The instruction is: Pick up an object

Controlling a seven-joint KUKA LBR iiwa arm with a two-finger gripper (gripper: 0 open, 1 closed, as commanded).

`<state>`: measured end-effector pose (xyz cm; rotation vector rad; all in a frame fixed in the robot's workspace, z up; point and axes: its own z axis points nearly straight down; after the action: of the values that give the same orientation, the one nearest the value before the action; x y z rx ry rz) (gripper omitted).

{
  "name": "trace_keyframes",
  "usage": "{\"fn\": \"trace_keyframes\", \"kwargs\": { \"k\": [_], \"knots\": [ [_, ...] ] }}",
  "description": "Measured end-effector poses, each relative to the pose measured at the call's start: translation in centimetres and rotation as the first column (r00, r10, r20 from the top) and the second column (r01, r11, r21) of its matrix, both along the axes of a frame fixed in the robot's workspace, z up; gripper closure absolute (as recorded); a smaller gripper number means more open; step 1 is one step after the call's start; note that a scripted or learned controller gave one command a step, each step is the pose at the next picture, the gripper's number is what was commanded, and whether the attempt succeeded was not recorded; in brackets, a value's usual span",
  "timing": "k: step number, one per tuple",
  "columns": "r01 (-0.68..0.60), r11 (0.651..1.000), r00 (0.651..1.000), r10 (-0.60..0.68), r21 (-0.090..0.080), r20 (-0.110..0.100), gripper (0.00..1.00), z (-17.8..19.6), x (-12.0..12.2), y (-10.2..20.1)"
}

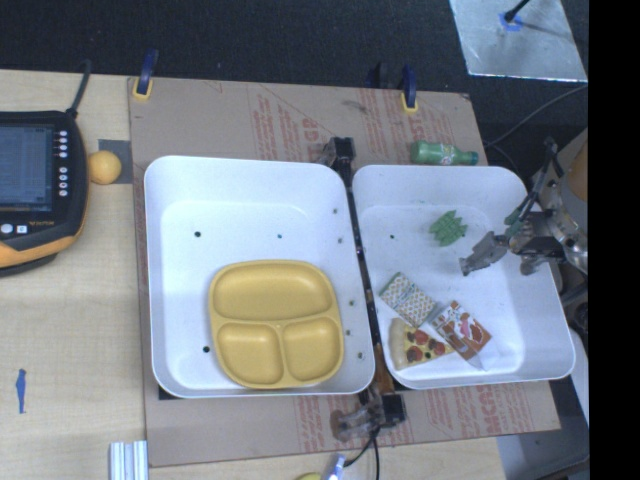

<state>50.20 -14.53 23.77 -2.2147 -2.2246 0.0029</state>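
Note:
The right bin (pixel 500 193) holds a small green toy (pixel 448 228) near its back. A checked packet (pixel 408 296), a pizza-slice toy (pixel 420 345) and a red printed packet (pixel 462 330) lie together near its front. My gripper (pixel 492 254) reaches in from the right and hovers over the bin's right half, just right of and slightly nearer than the green toy. It touches none of the objects, and nothing is visibly held.
The left bin (pixel 180 208) carries a yellow divided plate (pixel 275 323). A green bottle (pixel 443 153) lies on the cardboard behind the right bin. A teach pendant (pixel 35 193) and a yellow ball (pixel 104 166) sit at the far left.

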Motion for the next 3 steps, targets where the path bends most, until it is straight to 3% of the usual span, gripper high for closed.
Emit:
{"fn": "trace_keyframes", "kwargs": {
  "k": [1,2,3],
  "knots": [
    [-0.001,1.0,1.0,0.001,-0.001,-0.002,0.0,-8.3,7.0,1.2],
    [0.0,1.0,1.0,0.0,-0.001,0.003,0.0,-0.7,11.4,-2.3],
    [-0.002,1.0,1.0,0.002,-0.001,-0.001,0.0,-8.2,14.9,-3.1]
  ]
}}
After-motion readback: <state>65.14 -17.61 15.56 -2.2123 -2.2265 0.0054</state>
